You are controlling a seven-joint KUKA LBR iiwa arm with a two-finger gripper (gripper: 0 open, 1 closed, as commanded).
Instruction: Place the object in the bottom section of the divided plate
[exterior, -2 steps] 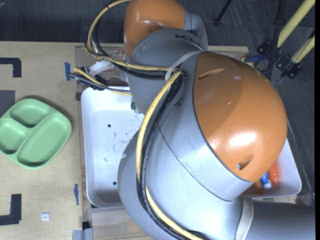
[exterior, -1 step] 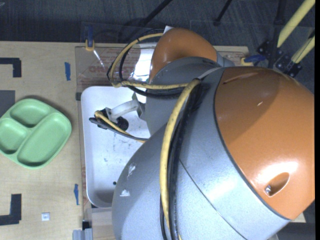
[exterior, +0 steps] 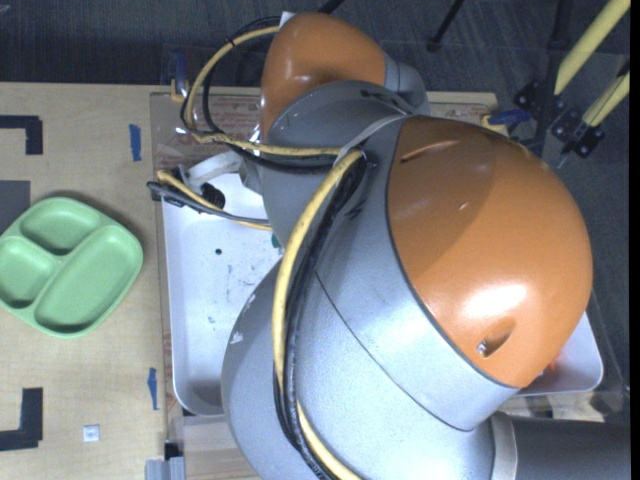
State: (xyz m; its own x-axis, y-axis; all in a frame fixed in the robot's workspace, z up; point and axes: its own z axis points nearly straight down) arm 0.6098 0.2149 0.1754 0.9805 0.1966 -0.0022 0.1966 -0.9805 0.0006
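The green divided plate [exterior: 68,265] is set on the counter [exterior: 90,118] just left of the white bin [exterior: 200,268], within reach for placement. The arm [exterior: 420,298] is massed over that bin; gripper state and the object's location cannot be told.

Robotics lab or test cell. Grey-and-orange industrial arm [exterior: 420,298] with yellow cabling over a plywood surface [exterior: 80,368] marked with black and blue tape, holding a white bin [exterior: 200,298]. Dark carpet floor [exterior: 100,18] with tripod legs [exterior: 460,8] behind.
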